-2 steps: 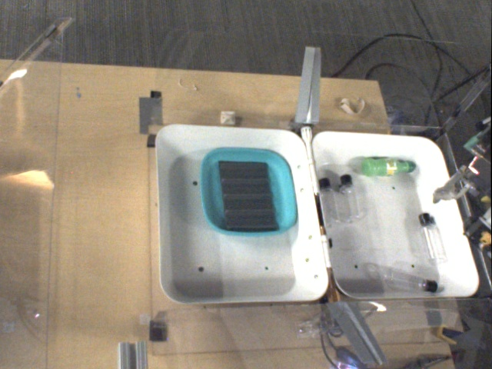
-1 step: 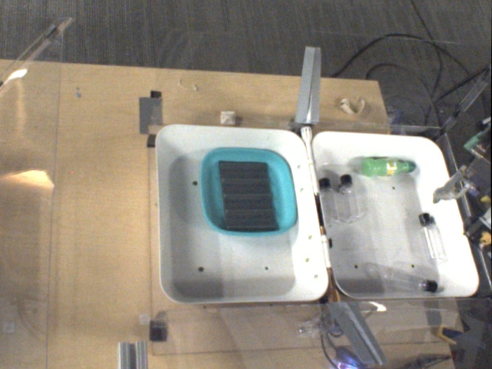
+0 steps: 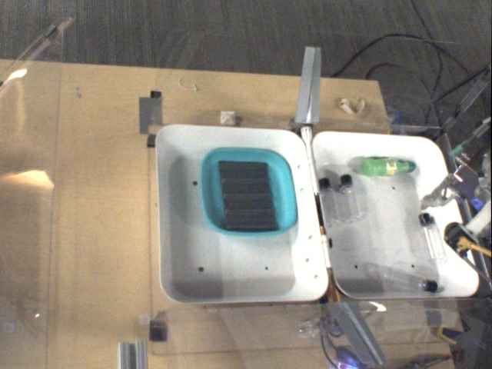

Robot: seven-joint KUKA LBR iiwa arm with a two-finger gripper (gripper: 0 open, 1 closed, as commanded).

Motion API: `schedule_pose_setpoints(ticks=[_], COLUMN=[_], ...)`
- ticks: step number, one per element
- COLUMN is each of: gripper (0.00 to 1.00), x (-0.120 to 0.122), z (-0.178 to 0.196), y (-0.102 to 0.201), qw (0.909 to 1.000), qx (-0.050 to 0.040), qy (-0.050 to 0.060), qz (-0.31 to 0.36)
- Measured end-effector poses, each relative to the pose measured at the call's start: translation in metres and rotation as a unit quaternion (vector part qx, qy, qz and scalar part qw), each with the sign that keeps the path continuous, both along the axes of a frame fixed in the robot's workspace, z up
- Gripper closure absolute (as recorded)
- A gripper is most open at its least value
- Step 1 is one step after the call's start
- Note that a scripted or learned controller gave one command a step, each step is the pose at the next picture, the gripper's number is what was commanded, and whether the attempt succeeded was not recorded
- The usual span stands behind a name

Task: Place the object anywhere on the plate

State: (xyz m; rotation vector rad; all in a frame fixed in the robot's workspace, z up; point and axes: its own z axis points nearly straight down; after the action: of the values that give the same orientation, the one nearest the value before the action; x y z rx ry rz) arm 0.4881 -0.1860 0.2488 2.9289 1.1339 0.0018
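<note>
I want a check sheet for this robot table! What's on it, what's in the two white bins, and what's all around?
Surface: tan wooden bench bearing two shallow white bins side by side, left bin and right bin.
Job's things: teal plate in the left bin, with a dark ridged block lying on it.
Clutter: in the right bin, a green bottle lying on its side and several clear bottles with black caps.
Gripper: at the right bin's right edge; too unclear to judge.
Cables: black cables on the floor at upper right.
Surroundings: dark grey carpet; a grey metal post behind the bins.
</note>
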Motion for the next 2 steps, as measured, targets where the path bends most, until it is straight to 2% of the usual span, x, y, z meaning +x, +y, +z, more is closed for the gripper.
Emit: schedule_pose_setpoints(ticks=[2], gripper=[0.00], x=[0.0000], z=[0.0001], y=[0.0000], qw=[1.0000], qx=[0.0000], qy=[0.000], qz=[0.000])
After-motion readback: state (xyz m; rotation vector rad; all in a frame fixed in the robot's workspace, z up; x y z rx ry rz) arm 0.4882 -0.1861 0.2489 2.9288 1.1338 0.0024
